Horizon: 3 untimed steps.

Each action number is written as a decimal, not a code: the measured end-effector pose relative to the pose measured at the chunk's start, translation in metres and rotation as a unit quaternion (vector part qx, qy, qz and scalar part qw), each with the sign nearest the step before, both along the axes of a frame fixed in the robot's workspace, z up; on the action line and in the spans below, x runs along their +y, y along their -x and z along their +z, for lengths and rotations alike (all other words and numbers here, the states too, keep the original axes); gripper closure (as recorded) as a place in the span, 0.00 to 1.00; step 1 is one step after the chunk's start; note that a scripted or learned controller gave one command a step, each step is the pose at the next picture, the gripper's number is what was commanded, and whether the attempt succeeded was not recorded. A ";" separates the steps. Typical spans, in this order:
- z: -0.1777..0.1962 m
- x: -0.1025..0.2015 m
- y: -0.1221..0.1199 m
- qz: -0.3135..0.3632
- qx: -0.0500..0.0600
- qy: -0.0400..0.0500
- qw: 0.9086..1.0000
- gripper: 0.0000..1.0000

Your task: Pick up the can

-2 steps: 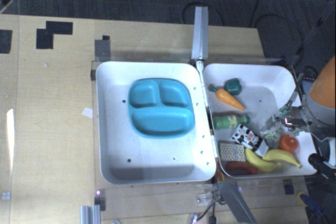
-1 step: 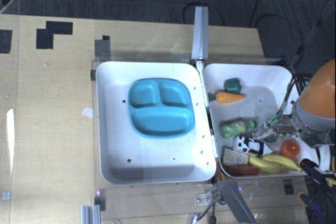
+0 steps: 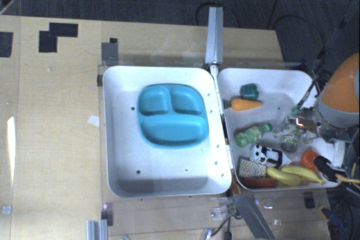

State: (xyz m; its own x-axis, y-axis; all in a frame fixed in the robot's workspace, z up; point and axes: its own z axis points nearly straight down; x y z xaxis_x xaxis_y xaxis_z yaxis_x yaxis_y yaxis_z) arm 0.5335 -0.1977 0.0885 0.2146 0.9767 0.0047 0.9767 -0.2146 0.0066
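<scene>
At the frame's right edge we log the pincer (image 3: 304, 119), grip state impossible to tell, just right of the can (image 3: 289, 140) lying slightly lower-left in the right bin (image 3: 270, 77).

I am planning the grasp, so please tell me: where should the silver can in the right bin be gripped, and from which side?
Probably grip the can across its round body, coming from straight above. The green bottle lies close beside it and the banana is also near, so a sideways approach looks crowded. Its exact pose is too blurred to tell.
</scene>
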 end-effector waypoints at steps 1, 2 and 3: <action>0.013 -0.001 -0.003 0.001 -0.005 0.003 1.000 1.00; 0.082 0.031 0.012 0.247 0.000 0.004 0.969 1.00; 0.178 -0.008 -0.029 0.439 -0.001 0.006 0.898 1.00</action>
